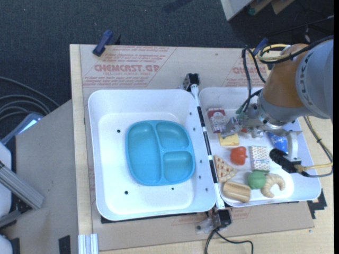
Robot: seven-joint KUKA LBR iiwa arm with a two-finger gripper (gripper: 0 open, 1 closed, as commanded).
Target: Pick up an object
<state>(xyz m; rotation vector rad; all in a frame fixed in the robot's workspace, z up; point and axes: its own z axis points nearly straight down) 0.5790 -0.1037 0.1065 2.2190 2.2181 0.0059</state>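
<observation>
The right bin (pixel 307 190) holds several toy foods: a red-and-white packet (pixel 216 118), a yellow cheese wedge (pixel 229 139), a red tomato (pixel 239 155), a pizza slice (pixel 224 169), a bread roll (pixel 236 191), a green ball (pixel 256 179), a croissant (pixel 274 184), a checkered wafer (pixel 259 157) and a blue piece (pixel 279 142). My gripper (pixel 244 126) hangs low over the bin's upper middle, just above the cheese wedge and right of the packet. The wrist body hides the fingertips.
The left bin (pixel 106 157) holds a blue divided plate (pixel 159 152). A black clip (pixel 192 80) sits at the top of the seam between the bins. Cables (pixel 254 62) loop around the arm. A blue clamp (pixel 103 42) lies at the bench's far left corner.
</observation>
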